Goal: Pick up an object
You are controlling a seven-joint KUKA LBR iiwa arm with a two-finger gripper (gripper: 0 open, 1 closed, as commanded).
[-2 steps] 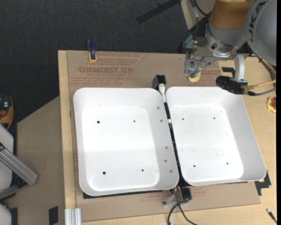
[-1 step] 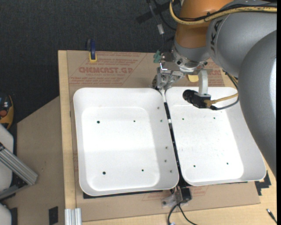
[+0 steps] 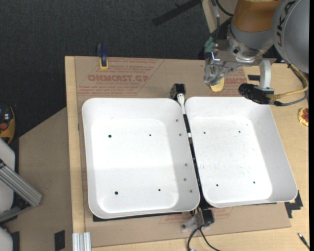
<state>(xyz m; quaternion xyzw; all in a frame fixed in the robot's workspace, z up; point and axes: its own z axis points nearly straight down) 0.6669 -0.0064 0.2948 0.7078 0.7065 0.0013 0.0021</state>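
My worktop (image 3: 147, 78) is a brown board printed with faint red lettering. Dark carpet-like floor (image 3: 39, 39) lies far and left; what may be a metal rail (image 3: 19, 184) sits near left.

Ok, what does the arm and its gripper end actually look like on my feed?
The arm is a rounded grey casing with dark lettering on its shell and an orange band above the wrist. Below that sits a silver metal collar, then the small metallic gripper. A black fitting with thin cables trails off beside it.

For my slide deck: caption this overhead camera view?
Gripper raised behind two white bins, a small yellowish object at its fingertips.
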